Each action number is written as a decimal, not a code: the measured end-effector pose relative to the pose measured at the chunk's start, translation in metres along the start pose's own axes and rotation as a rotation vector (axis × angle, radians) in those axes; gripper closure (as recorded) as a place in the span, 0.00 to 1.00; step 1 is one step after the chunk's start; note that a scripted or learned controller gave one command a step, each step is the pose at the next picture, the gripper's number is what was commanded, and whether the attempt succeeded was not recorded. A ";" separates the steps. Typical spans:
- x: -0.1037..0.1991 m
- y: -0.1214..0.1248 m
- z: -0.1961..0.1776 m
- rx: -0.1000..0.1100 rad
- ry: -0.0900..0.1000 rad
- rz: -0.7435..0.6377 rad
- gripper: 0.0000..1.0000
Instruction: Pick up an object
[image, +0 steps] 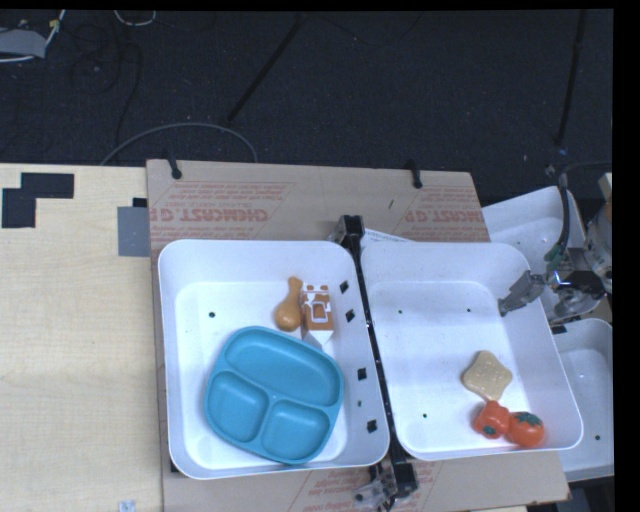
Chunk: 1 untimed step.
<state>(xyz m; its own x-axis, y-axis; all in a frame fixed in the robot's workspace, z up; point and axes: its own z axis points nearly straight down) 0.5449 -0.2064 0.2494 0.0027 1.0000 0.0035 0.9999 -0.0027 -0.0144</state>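
My gripper (540, 308) hangs over the right rim of the right bin (440, 300), open, with nothing between its fingers (518, 293). A beige bread-like piece (487, 377) lies in that bin toward the near right. Just in front of it sits a red-orange toy vegetable (510, 425) in the bin's near right corner. In the left bin (190, 280), a blue divided plate (272, 393) lies flat. Behind the plate are a brown drumstick toy (290, 306) and a small orange-and-white object (318, 305), side by side.
A black divider (362, 330) runs between the two bins. Cardboard (300, 205) lies under them, on a pale wooden bench (70, 330). White sheeting (590, 390) and cables sit to the right of the right bin.
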 end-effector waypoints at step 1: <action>0.000 0.002 -0.007 -0.012 -0.003 -0.003 0.00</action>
<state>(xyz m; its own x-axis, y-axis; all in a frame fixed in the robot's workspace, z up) 0.5472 -0.2062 0.2562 0.0000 1.0000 0.0009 1.0000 0.0000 -0.0027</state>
